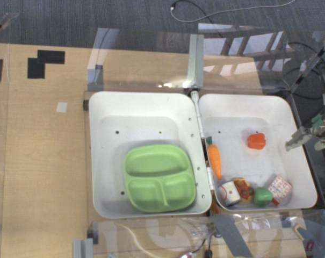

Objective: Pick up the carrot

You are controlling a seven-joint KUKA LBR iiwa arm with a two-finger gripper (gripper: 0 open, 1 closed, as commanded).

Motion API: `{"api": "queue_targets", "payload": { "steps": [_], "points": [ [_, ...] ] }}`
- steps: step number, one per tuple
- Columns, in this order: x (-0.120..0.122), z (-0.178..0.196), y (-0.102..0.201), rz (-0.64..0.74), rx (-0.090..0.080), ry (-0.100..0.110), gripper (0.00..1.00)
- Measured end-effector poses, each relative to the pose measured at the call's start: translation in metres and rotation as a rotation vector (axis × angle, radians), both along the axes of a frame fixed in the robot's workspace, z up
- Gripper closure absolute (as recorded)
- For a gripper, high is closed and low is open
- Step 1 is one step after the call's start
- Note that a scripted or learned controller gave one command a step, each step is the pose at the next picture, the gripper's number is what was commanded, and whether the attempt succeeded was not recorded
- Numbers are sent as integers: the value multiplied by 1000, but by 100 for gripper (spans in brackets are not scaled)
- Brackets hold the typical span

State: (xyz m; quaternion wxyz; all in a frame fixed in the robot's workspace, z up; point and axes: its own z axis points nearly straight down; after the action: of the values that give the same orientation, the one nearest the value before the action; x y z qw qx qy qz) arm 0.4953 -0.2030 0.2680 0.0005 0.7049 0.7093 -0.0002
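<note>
The bench (38, 144) bore two shallow white bins side by side. The left bin (108, 117) held a green divided tray (159, 177) in its near half. The right bin (243, 112) held the smaller items: the carrot (214, 160) lay lengthwise against the bin's left wall, close to the divider between the bins, its green top pointing away from the near edge. A red pepper-like item (256, 141) sat apart near the bin's middle. Along the near wall were grouped a small can (229, 193), a green item (262, 196) and a patterned packet (280, 187). The gripper (304, 136) stood at the right bin's right rim, well apart from the carrot, across the bin's full width. Whether it was open could not be determined; nothing was seen in its grasp.
</note>
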Motion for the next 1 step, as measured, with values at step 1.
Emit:
{"api": "queue_targets", "payload": {
  "steps": [1],
  "points": [
    [18,-148,62,-47,2,4,0]
  ]
}}
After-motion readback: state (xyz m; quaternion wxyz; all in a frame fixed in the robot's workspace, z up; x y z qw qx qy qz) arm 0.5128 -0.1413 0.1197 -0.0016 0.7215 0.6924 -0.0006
